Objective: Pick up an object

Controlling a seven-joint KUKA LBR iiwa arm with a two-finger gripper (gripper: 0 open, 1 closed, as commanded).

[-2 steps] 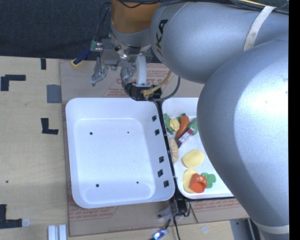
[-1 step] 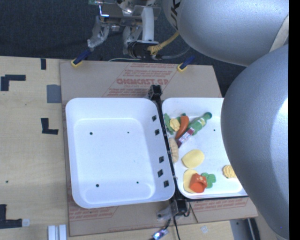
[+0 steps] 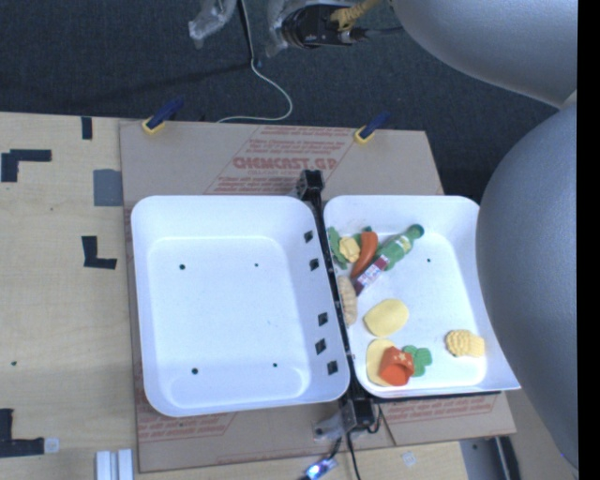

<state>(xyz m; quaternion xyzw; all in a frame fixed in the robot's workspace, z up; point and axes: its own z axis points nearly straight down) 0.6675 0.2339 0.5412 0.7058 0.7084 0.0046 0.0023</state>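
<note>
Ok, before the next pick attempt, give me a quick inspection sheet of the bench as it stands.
Surface: brown board on the bench, bearing left bin and right bin side by side.
Job's things: all in the right bin: green bottle, orange carrot, yellow piece, red pepper, corn.
Clutter: two yellow-blue clamps at the board's far edge.
Grippers: gripper high at the frame's top, blurred.
Cables: white cable trailing onto the board.
Surroundings: dark floor.
</note>
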